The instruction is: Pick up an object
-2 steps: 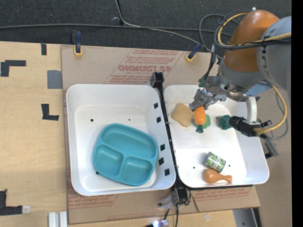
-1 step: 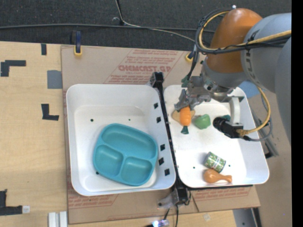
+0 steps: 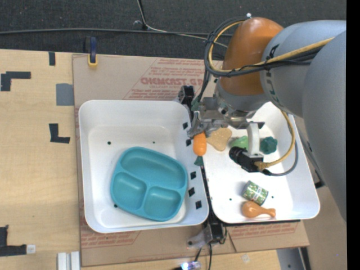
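The left bin (image 3: 90, 151) holds 1 blue divided tray (image 3: 149, 183), lying flat, left of the divider between the 2 bins. At the divider, the gripper (image 3: 198, 133) hangs over the orange carrot-like object (image 3: 199, 145); its finger state cannot be determined. The carrot sits at the divider, likely the pick target. Right of the divider, in the right bin (image 3: 298, 207), lie a tan piece (image 3: 220, 139), green can (image 3: 255, 192) and orange gourd (image 3: 256, 210)

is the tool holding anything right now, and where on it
Cannot be told. The tool sits right above an orange carrot-like piece at the right bin's left edge, but the arm hides whether the piece is gripped.
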`<state>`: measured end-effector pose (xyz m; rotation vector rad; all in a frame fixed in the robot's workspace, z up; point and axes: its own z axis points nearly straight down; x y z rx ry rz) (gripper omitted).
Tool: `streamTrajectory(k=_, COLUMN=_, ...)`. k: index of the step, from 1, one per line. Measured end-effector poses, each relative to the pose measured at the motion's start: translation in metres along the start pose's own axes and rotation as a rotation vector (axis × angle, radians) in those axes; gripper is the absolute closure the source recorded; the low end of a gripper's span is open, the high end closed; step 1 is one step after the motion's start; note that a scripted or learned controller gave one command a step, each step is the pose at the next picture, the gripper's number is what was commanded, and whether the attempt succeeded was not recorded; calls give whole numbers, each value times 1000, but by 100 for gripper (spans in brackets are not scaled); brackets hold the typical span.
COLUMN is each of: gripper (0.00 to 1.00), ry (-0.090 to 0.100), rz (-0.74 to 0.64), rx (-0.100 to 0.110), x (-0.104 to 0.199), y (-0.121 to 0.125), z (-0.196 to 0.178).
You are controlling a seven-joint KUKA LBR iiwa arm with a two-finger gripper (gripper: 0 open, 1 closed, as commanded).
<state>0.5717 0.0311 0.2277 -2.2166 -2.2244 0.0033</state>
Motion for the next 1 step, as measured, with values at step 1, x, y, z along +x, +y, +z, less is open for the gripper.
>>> streamTrajectory(k=1, gripper=100, ry=0, rz=-1, rx=1, x=50, y=-6, z=12)
